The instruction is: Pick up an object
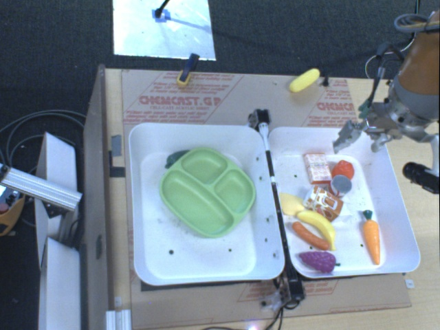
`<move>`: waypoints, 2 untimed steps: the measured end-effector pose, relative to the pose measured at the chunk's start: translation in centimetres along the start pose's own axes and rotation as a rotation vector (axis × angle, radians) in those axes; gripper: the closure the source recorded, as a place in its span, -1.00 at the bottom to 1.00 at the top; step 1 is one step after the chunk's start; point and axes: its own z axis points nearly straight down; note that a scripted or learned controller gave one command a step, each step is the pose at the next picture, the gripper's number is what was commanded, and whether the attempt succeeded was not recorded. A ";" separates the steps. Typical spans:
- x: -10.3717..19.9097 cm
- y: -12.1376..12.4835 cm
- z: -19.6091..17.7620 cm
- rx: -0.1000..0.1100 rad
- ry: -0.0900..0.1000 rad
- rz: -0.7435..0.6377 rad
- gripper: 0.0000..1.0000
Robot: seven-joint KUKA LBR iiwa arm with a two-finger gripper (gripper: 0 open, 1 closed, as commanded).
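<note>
My gripper [359, 140] hovers over the far right corner of the right bin [395, 184], fingers spread open with nothing between them. Below and to its left lie a pink-and-white box [316, 167], a red tomato [343, 168] and a grey round lid [340, 185]. Further toward the front sit a snack packet [323, 202], a banana [318, 224], an orange sausage-shaped piece [311, 236], purple grapes [317, 260] and a carrot [371, 238].
The left bin [148, 253] holds a green divided plate [207, 191] with a dark green item [175, 159] at its far left edge. A yellow object [304, 80] lies on the cardboard behind the bins. A black divider [271, 177] runs between the bins.
</note>
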 end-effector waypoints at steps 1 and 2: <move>0.1 0.0 15.4 0.008 0.001 0.002 -1.00; -2.5 0.1 18.1 0.002 0.000 0.004 -1.00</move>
